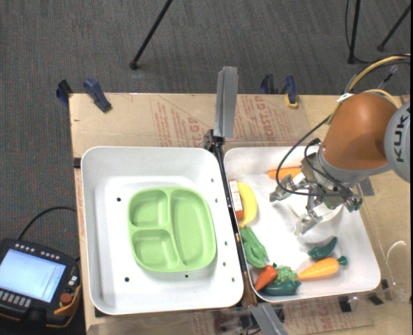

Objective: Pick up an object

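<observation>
Glossy broccoli [284,278]; tapered carrot [321,269]; metal gripper [312,210] above.

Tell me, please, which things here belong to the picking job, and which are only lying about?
For the job:
claw
banana
orange carrot
right bin

Lying about:
green divided plate
left bin
teach pendant
blue clamps

Green divided plate [171,229], three compartments, lying flat in the left white bin [102,187]. Handheld control pad [28,279] with lit screen, on the grey carpet at lower left. Blue clamps [95,93] along the bench's far edge. Tripod legs [154,26] standing on the carpet beyond.
</observation>
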Action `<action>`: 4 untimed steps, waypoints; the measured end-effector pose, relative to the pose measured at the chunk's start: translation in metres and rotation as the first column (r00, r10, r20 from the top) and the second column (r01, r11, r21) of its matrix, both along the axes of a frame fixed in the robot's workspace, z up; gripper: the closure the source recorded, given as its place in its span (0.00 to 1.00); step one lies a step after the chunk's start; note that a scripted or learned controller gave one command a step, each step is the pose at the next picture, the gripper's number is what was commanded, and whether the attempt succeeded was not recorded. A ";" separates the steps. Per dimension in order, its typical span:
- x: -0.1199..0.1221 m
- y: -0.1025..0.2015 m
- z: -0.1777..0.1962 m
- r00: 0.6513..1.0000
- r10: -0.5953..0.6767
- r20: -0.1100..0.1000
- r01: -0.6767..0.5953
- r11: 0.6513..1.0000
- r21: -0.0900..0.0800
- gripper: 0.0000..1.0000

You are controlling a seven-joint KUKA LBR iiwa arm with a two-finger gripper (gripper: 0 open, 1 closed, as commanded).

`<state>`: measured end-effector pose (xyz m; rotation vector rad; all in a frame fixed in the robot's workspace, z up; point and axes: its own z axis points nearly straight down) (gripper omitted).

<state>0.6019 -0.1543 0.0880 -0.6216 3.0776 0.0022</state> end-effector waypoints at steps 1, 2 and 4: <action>0.029 0.062 0.004 1.000 0.016 0.010 -0.016 1.000 -0.008 0.00; -0.096 0.063 -0.001 1.000 0.029 -0.004 -0.029 1.000 0.001 0.00; -0.094 0.065 0.009 0.999 0.035 0.000 -0.035 0.999 -0.001 0.00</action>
